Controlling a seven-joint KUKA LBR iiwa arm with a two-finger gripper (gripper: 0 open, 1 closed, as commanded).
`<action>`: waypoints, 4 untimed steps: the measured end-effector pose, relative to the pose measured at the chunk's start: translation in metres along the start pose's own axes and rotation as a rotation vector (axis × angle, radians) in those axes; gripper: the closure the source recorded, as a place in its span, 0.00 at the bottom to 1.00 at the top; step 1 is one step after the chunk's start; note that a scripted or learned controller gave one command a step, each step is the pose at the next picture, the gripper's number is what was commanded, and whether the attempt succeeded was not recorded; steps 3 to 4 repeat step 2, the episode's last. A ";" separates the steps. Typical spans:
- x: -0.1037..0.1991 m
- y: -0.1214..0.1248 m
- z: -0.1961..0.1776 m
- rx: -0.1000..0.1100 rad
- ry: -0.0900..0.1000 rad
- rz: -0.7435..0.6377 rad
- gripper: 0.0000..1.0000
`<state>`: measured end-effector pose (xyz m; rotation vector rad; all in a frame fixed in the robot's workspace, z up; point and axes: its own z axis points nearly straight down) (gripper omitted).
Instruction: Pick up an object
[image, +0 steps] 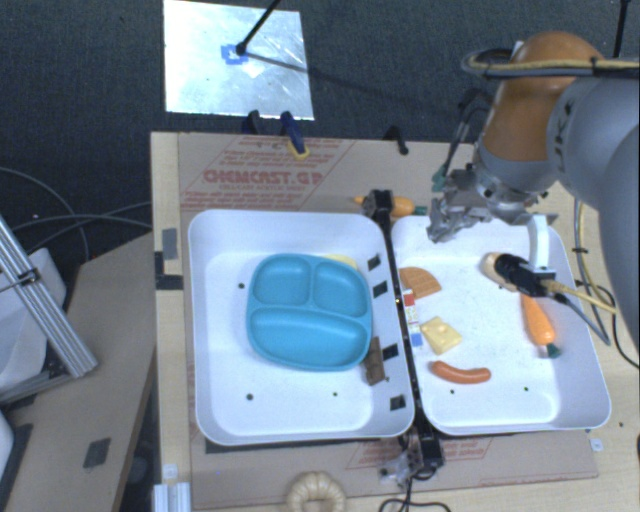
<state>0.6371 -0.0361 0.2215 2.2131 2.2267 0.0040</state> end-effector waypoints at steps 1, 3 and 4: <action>0.001 -0.002 0.002 0.001 -0.001 0.001 1.00; 0.001 -0.006 0.005 0.001 -0.002 0.003 1.00; 0.001 -0.006 0.005 0.001 -0.002 0.003 1.00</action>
